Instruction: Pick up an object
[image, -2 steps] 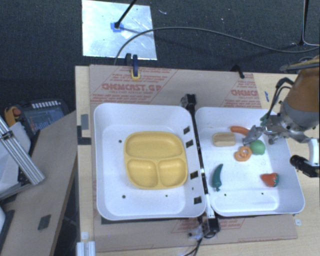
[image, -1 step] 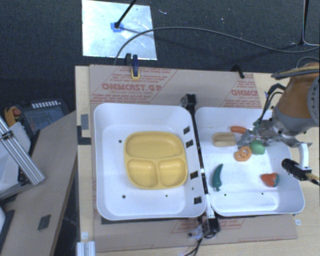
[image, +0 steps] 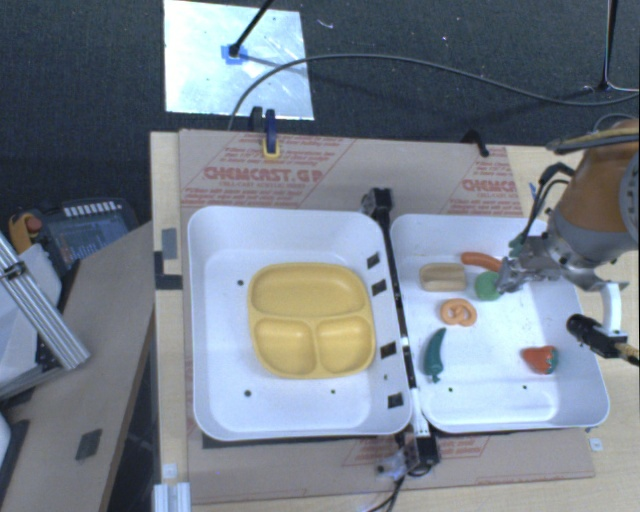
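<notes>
The right bin (image: 500, 405) holds several toy foods: a tan bread piece (image: 442, 276), an orange-red sausage (image: 481, 260), a green round piece (image: 487, 287), an orange pretzel-like ring (image: 458, 313), a dark green pepper (image: 435, 353) and a red strawberry-like piece (image: 539, 359). My gripper (image: 508, 275) reaches in from the right and sits low, right beside the green piece and just below the sausage. I cannot make out what its tips are doing.
The left bin (image: 215, 300) carries a yellow three-compartment plate (image: 305, 318). A black divider strip (image: 395, 320) runs between the bins. The grey arm with its orange band (image: 595, 195) hangs over the right bin's far right corner.
</notes>
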